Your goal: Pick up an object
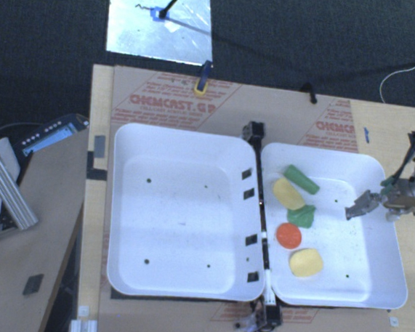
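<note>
Gripper [355, 207] is hanging over the right bin [389, 288], can't tell its opening; crowded toys [297, 218] are risking a knock-away miss.

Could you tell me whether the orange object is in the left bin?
No, the orange object lies in the right bin.
</note>
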`<state>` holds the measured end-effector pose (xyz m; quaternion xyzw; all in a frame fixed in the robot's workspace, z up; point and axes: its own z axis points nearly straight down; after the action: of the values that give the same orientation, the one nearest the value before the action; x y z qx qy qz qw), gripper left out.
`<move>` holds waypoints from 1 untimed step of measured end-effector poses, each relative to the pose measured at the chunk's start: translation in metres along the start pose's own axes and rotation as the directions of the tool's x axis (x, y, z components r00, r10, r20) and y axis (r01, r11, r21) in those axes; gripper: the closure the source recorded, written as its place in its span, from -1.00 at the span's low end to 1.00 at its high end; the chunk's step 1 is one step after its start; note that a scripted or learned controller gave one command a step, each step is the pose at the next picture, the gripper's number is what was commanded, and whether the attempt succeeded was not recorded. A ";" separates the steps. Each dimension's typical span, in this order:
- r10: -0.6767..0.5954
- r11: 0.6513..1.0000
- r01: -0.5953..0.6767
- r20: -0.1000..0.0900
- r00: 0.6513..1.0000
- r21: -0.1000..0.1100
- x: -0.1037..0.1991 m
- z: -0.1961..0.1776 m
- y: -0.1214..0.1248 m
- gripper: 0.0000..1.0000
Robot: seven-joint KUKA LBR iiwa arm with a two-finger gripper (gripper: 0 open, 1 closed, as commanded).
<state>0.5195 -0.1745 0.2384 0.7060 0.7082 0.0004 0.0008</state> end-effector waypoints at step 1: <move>-0.006 1.000 0.006 -0.006 1.000 0.009 0.080 0.098 -0.030 -1.00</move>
<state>0.4892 -0.0945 0.1401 0.7038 0.7104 -0.0008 -0.0047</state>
